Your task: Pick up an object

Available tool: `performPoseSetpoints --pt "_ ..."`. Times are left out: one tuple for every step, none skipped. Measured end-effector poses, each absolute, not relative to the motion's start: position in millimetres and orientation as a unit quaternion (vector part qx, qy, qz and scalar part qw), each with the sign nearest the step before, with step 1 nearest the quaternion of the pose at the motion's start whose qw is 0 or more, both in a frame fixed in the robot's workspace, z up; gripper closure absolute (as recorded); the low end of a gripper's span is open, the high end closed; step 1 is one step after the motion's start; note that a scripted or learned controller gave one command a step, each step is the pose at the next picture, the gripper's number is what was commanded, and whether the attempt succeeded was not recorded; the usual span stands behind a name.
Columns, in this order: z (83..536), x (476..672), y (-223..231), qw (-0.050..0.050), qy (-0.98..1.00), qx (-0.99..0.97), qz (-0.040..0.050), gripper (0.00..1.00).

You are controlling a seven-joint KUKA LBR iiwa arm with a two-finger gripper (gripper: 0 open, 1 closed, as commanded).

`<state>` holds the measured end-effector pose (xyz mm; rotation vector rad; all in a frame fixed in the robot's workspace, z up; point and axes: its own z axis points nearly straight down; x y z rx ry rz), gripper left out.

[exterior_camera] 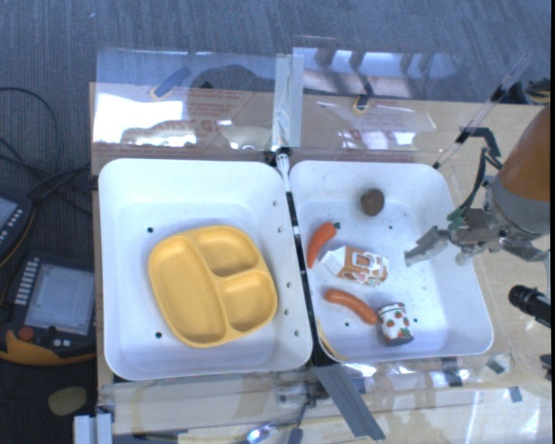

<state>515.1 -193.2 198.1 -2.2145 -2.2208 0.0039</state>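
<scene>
Small white printed carton (356,265), the nearest object to the grey 2-finger gripper (425,248), lies near the middle of the right white bin (462,326). The gripper hovers just right of it with nothing between its fingers; their spread cannot be told. The carton looks light and crushable, best pinched across its narrow sides. Around it lie 2 orange carrot-shaped toys (321,241) and a brown round lump (373,202).

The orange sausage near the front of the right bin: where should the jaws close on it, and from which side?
Probably at the middle of the orange sausage, coming straight down, jaws closing across its narrow width. It lies flat and slanted on the right bin's floor, and its right end sits close to the small jar, so the midsection offers more free room.
</scene>
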Motion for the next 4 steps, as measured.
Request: performPoseSetpoints --pt "120.7 564.9 -117.3 -0.005 -0.674 -0.739 -0.0036 0.00" --pt "132.3 568.5 -117.5 -0.008 -0.673 -0.739 -0.0067 1.00" --pt "131.0 567.9 -117.5 -0.007 -0.673 -0.739 -0.0059 0.00" --pt "113.3 566.7 -109.9 -0.019 -0.703 -0.710 -0.0130 0.00"
